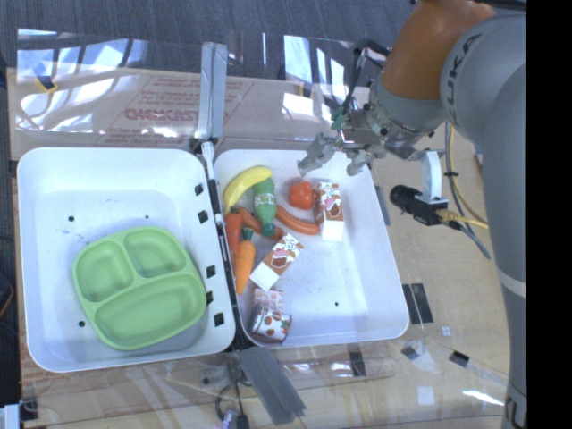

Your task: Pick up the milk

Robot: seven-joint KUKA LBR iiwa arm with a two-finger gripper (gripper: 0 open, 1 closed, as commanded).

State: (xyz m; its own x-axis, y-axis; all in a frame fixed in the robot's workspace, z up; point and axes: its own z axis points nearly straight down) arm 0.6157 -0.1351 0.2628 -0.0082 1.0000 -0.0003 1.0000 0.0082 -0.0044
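Observation:
Two small white cartons with red-brown print lie in the right bin (375,275). One carton (330,209) is near the bin's back, beside a red tomato (301,194). The other carton (276,260) lies tilted near the middle, beside the carrots. I cannot tell from the print which one is the milk. My gripper (336,161) hangs over the bin's back edge, just above and behind the rear carton. It is open, with nothing between its fingers (314,159).
The right bin also holds a banana (242,182), a green bottle (264,204), a sausage (297,221), two carrots (242,257) and a small can (271,323). A green divided plate (138,286) fills much of the left bin (54,195).

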